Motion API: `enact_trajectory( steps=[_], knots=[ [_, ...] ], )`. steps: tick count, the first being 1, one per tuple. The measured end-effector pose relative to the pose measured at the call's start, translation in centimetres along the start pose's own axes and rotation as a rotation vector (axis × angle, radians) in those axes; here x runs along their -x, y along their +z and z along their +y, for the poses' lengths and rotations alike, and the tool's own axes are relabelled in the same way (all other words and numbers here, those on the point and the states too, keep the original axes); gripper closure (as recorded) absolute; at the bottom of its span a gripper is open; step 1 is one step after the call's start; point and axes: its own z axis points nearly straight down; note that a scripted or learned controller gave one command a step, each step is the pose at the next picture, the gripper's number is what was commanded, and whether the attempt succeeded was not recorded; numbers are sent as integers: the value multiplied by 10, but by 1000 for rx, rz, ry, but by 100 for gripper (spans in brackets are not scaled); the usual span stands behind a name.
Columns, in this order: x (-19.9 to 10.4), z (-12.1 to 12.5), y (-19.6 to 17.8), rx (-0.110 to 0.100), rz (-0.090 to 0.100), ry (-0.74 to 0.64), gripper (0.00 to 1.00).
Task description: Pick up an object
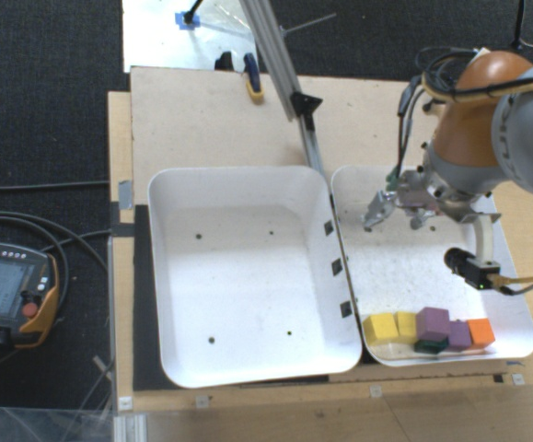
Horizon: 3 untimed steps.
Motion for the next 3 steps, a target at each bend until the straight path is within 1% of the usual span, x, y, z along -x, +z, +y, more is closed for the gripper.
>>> enact_trajectory(
  steps=[1, 2, 3],
  knots=[
    [-1, 0, -16, 5, 1, -4, 100],
    [25, 1, -17, 3, 1, 3, 100],
    [24, 1, -17, 3, 1, 0, 0]
  ],
)
